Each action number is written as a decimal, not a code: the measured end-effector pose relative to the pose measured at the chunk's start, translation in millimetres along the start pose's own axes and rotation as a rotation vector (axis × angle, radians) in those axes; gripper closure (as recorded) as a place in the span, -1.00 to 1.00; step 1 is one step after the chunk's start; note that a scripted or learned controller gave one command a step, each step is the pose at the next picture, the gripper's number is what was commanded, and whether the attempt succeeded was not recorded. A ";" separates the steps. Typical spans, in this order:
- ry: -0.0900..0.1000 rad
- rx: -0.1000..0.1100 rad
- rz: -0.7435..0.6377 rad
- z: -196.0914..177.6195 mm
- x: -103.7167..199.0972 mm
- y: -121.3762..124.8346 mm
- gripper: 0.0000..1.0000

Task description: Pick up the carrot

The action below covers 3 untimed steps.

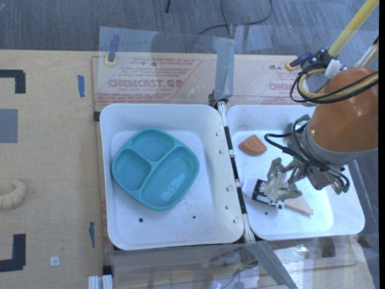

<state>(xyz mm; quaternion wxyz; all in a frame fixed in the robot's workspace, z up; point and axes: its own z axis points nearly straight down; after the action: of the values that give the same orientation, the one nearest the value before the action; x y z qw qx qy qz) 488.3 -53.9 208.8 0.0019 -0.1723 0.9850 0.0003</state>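
The carrot (252,144) is a small orange piece lying in the upper left part of the right bin (346,221). My gripper (281,186) hangs low in the middle of that bin, below and to the right of the carrot and apart from it. It sits right over a black-and-white object (263,194). The grey arm with its orange band (346,116) reaches in from the right and covers the bin's upper right part.
A beige wedge (299,206) lies just right of the gripper, near the bin's front. The left bin (114,221) holds a teal divided plate (155,167). A pale curved object (12,194) rests on the bench at far left.
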 end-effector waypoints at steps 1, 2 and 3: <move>-0.002 -0.001 -0.440 23.6 -26.7 20.6 1.00; -0.004 0.000 -0.631 -5.9 -19.6 44.5 1.00; -0.003 0.000 -0.913 -35.2 0.0 22.1 1.00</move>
<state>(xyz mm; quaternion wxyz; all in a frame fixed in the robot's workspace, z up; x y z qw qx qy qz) 480.6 -33.1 244.1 0.0031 -0.5890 0.8082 -0.0002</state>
